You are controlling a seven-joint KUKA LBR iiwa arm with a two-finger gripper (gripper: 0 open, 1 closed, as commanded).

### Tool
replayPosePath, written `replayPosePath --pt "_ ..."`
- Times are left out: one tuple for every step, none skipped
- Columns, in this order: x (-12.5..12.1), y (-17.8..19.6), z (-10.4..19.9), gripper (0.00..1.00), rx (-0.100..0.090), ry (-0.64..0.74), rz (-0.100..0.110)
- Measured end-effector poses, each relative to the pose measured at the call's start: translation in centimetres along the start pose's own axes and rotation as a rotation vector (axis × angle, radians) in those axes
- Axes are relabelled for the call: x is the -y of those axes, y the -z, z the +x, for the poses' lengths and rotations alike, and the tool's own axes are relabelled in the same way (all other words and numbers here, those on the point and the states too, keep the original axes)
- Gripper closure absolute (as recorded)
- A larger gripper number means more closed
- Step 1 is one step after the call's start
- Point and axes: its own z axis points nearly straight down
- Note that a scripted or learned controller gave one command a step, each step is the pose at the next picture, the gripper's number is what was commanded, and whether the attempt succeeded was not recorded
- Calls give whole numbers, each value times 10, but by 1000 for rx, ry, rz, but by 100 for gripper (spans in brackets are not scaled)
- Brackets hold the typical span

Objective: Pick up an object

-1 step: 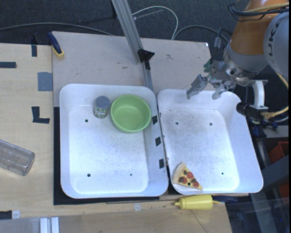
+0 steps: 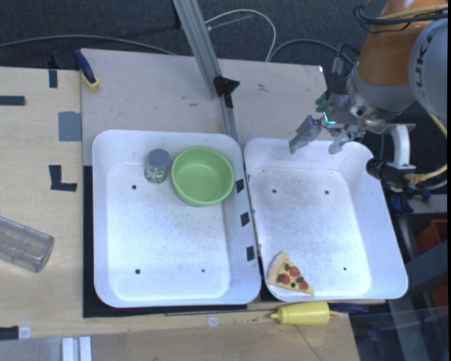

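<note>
Nothing has yet been picked up, as far as can be judged. The two-finger pincer (image 2: 319,140) is seen above the far rim of the right-hand shallow white bin (image 2: 376,201), with its fingers spread and nothing between them. The candidates for picking lie well apart from it: a toy pizza slice with red toppings (image 2: 289,274) rests at the near left corner of the right bin, while a light green round plastic bowl (image 2: 203,175) and, just beside it, a small grey-lidded jar (image 2: 157,165) sit in the far part of the left-hand white bin (image 2: 113,262). A yellow squeeze bottle (image 2: 303,313) lies on the wooden counter (image 2: 30,201) outside the bins, just in front of the right one. The whole of the task is judged to remain: a choice of object, a descent, a closing and a lift.
</note>
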Motion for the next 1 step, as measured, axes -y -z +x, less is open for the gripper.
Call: replayPosePath --pt "-1 -45 -3 0 2 -1 5"
